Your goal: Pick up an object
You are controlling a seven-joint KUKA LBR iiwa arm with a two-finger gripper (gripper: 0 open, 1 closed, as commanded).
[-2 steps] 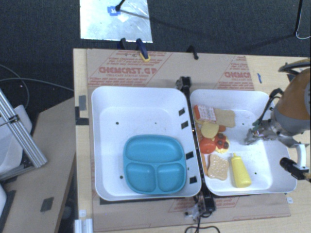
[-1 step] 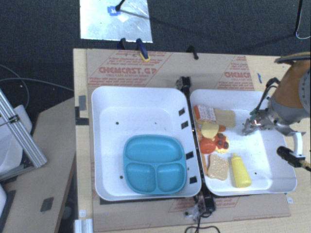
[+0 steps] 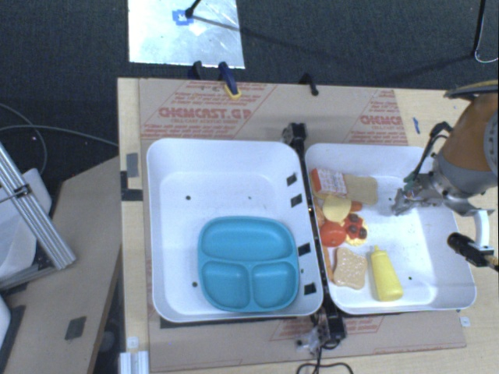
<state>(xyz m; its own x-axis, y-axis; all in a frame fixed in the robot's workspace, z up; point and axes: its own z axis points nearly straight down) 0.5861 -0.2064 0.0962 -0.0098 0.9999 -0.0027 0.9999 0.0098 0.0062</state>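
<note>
The right bin [image 3: 430,244] holds a cluster of toy foods along its left side. A red-and-white packet [image 3: 329,181] and a tan slice [image 3: 362,188] lie at the back. In front of them sit a yellow piece [image 3: 337,207], a red tomato [image 3: 333,233] and a slice dotted with dark red rounds [image 3: 357,227]. A piece of toast [image 3: 350,268] and a yellow mustard bottle [image 3: 384,273] lie nearest the front. My gripper [image 3: 403,199] hangs low over the bin's right half, just right of the tan slice, with nothing visibly in it.
The left bin [image 3: 226,174] carries a blue divided plate [image 3: 248,262]. A black divider with clips [image 3: 306,209] runs between the bins. The arm's orange band [image 3: 477,139] and a black fitting [image 3: 471,249] overhang the right bin's right wall.
</note>
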